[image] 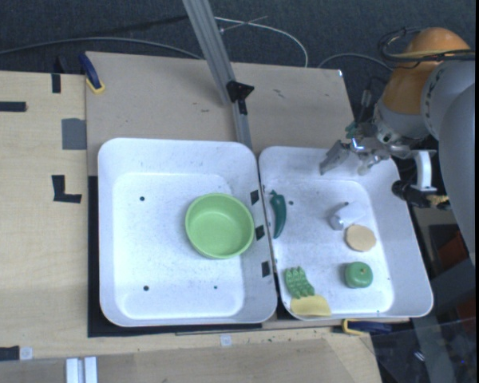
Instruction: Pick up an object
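Looking down on the bench [168,102], I am seeing two white bins sitting side by side. The arm [439,94] is reaching in from the right, its orange band showing above the wrist, and the gripper [350,156] is hanging over the far edge of the right bin [399,294]. Its fingers are pointing down and to the left, and they are looking spread a little, with nothing between them.

Nothing is being held. In the right bin I am counting several things lying loose: a dark green pepper [278,212] is resting against the left wall, a small grey piece [338,216] is lying near the middle, and a round tan disc [360,238] is sitting just beside it on the near side. A green round lump [358,275] is lying nearer still. At the near left corner a ridged green piece [297,281] is touching a yellow sponge [311,306].

The left bin [128,174] is holding a light green bowl [219,226], sitting upright toward its right side. A metal pole [215,46] is slanting across the far part of the bench.
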`<state>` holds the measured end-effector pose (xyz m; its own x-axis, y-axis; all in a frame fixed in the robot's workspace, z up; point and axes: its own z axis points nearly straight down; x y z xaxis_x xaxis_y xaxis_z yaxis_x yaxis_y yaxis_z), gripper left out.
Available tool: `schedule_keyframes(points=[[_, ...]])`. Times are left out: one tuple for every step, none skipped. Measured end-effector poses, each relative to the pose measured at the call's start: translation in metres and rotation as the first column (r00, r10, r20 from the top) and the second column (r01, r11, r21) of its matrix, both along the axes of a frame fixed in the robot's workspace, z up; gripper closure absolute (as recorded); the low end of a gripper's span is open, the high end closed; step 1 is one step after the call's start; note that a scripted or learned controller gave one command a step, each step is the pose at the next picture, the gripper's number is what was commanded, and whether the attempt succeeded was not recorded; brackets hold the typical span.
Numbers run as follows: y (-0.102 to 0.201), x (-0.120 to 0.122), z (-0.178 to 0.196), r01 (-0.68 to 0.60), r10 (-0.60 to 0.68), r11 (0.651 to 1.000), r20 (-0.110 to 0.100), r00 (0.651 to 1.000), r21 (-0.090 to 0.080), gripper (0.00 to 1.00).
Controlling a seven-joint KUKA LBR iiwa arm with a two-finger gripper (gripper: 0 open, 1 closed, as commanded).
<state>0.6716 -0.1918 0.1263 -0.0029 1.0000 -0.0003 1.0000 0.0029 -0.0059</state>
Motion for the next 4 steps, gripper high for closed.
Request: schedule_keyframes(points=[[0.0,0.001,0.014,-0.001,0.001,1.0,0.004,1.0,-0.002,1.0],[-0.002,0.002,0.057,0.002,-0.002,1.0,0.009,1.0,-0.001,1.0],[-0.009,0.004,0.103,0.001,-0.001,1.0,0.01,1.0,-0.001,1.0],[-0.012,-0.004,0.159,0.001,-0.001,1.0,0.011,1.0,-0.002,1.0]])
